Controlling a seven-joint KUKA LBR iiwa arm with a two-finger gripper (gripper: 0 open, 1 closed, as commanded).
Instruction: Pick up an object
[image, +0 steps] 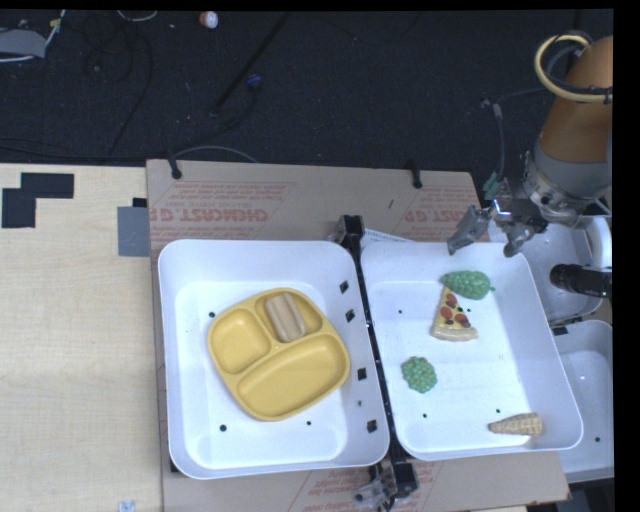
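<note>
Two white bins sit side by side on the bench; the left bin (190, 300) holds a yellow divided tray (240, 345) with a hot dog (288, 318) lying in its upper right compartment; the right bin (540, 330) holds four small things well apart from each other: a pizza slice (454, 314), a leafy green piece (467, 283) just above it, a green broccoli piece (419, 374) near the middle, and a cone-shaped piece (516, 425) by the near right corner. The arm (575, 110) hangs over the far right corner of that bin; its gripper (493, 225) is spread open and holds nothing. This looks like the approach step; nothing is grasped yet. The next move would call for lowering over one piece, likely the leafy green one nearest, then closing on it.
</note>
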